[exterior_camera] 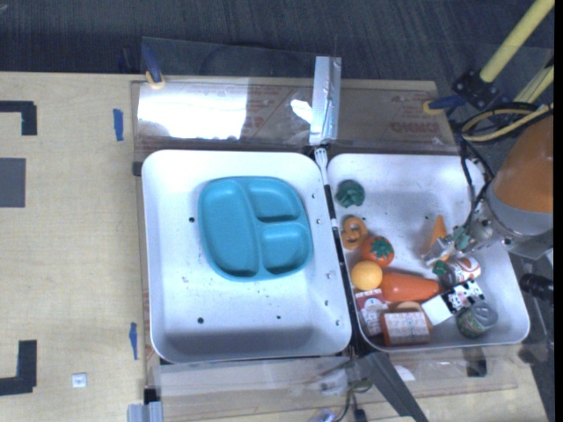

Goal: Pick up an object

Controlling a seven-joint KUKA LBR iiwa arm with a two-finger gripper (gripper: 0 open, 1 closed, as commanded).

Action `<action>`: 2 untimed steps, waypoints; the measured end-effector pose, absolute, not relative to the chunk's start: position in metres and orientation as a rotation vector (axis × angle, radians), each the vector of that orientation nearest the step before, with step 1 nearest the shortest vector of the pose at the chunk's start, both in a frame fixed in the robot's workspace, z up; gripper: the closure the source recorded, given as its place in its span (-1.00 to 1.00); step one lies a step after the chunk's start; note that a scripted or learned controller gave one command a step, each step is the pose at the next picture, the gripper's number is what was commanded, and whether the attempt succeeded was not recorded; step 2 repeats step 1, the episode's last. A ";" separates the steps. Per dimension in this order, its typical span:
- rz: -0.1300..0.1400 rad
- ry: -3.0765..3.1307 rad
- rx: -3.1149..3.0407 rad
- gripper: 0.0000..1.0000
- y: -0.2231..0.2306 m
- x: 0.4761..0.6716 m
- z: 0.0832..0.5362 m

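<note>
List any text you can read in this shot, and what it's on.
None is legible.
Red print on the cardboard behind the right bin: too blurred to read.
Label on the small box in that bin: too small to read.
Black-and-white item near the gripper: pattern, no readable text.

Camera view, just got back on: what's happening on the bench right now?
The arm reaches in from the right, its gripper low in the right bin, down among a pile of small toys and food items. Beside it lie an orange carrot, a tomato and a yellow ball. Nothing can be seen held in it. The left bin holds a blue divided tray, untouched.
</note>
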State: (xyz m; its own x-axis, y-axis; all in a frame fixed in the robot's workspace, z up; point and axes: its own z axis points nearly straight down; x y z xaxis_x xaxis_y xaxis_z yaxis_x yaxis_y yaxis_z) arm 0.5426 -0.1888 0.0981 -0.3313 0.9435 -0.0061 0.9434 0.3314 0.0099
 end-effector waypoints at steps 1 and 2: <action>0.010 2.537 1.831 1.00 -0.145 0.532 0.241; 0.010 2.537 1.831 1.00 -0.145 0.532 0.241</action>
